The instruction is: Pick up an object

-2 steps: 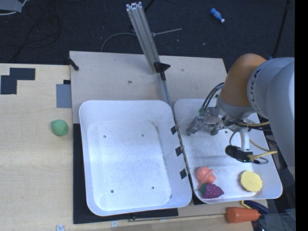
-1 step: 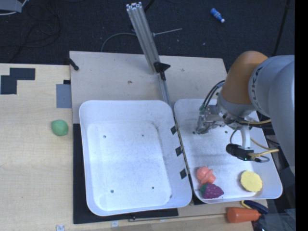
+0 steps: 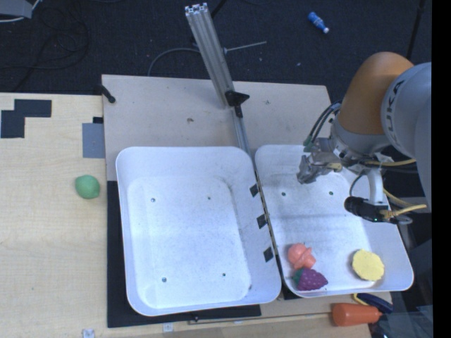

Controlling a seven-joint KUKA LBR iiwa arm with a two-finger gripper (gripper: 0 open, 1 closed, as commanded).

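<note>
Gripper (image 3: 308, 174) poised over upper part of right bin (image 3: 331, 220); fingers too small to judge, so cannot tell. Orange toy (image 3: 301, 255) and purple toy (image 3: 311, 279) straight below in frame; yellow piece (image 3: 368, 265) lower right.

Two bins sit side by side mid-frame. The right bin (image 3: 331, 210) holds three toys along its lower edge. A ball (image 3: 88, 186) lies on the bench, left of the left bin (image 3: 187, 231).
</note>
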